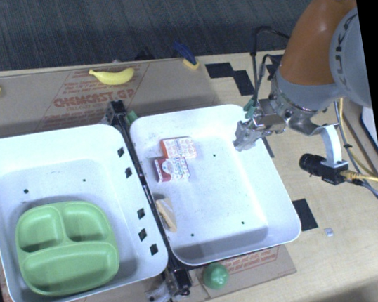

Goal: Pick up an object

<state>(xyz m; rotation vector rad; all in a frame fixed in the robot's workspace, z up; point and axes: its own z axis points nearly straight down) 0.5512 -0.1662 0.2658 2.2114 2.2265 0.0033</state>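
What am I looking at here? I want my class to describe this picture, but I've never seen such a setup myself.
This is a robot arm, grey with an orange band, reaching in from the right. One camera, fixed above the bench, looks down at a slant. At the arm's end is a gripper, hovering over the right edge of the right bin. Nothing shows between its fingers. That bin holds two small red-and-white cartons and a tan piece by its left wall. The left bin holds a green divided tray. Outside the bins lie a yellow banana at the far side and a green ball at the near side.
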